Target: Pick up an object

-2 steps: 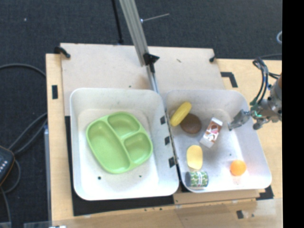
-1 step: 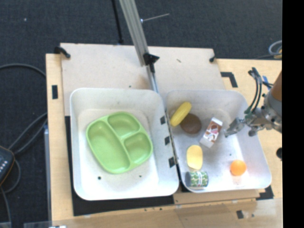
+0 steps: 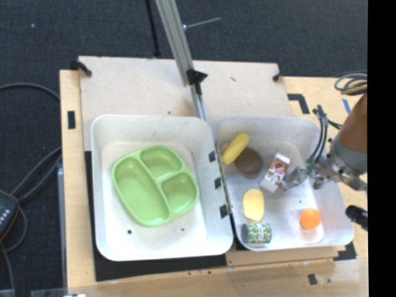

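Observation:
The right bin (image 3: 322, 237) holds several objects. A yellow banana-shaped piece (image 3: 235, 148) lies at the back, with a brown round object (image 3: 249, 162) just in front of it. A small white and red carton (image 3: 276, 171) stands near the middle. A pale yellow oval (image 3: 253, 204) and a green and white can (image 3: 257, 232) sit near the front left, and an orange ball (image 3: 310, 218) lies at the front right. My gripper (image 3: 296, 178) reaches in from the right, low over the bin and just right of the carton. I see nothing held in it.
The left bin (image 3: 102, 135) carries a green divided plate (image 3: 156, 184). A metal pole (image 3: 179, 42) slants up from the back between the bins. Cables (image 3: 318, 135) hang by the arm at the right bin's back right corner.

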### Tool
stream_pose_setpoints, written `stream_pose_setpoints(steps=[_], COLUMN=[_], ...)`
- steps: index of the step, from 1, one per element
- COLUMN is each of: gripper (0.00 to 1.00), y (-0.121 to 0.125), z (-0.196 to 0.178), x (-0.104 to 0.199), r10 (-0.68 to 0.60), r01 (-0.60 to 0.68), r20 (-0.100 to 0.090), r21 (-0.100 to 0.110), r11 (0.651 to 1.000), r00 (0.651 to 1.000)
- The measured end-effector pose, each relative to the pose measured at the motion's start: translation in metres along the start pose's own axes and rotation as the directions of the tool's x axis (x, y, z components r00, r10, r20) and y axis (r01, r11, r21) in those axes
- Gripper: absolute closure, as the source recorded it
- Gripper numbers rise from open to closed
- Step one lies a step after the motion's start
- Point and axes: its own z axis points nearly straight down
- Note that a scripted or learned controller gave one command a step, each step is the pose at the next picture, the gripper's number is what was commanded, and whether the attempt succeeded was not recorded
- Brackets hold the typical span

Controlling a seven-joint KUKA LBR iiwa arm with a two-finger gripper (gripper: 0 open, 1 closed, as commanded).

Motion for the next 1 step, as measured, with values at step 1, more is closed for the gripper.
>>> stream_pose_setpoints(steps=[1], gripper=[0.00], y=[-0.0004], z=[0.0356], x=[-0.0013], r10=[0.000], r01=[0.000], r20=[0.001], r21=[-0.003], r11=[1.000], r00=[1.000])
